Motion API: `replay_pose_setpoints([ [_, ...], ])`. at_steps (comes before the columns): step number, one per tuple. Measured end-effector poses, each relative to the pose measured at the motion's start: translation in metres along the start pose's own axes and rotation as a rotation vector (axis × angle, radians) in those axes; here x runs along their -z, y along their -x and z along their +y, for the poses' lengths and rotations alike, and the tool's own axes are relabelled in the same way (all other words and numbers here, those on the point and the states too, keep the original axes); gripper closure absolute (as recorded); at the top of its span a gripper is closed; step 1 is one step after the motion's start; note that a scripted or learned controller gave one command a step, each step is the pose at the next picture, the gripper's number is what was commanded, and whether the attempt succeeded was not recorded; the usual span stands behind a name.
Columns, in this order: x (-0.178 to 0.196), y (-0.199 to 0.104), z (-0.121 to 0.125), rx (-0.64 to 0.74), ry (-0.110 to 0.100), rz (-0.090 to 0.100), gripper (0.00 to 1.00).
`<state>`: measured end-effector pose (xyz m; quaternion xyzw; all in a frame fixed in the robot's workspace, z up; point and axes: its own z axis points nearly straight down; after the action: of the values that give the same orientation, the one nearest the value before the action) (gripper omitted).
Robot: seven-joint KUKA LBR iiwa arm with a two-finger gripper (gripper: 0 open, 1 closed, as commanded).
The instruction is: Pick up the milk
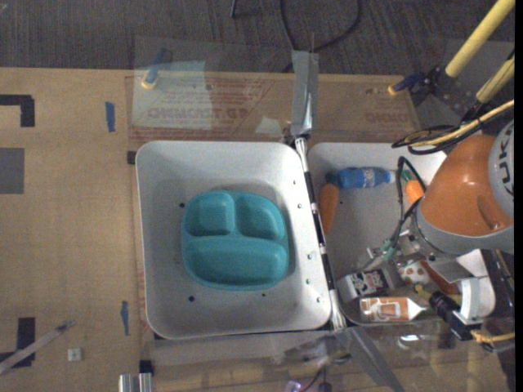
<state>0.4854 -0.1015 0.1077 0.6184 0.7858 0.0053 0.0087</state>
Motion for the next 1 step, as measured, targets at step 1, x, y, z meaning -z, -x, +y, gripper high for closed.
replay_pose_setpoints([
  [1,0.0271,0.0121,-0.0045,0.032,-0.007,0.001,0.00],
])
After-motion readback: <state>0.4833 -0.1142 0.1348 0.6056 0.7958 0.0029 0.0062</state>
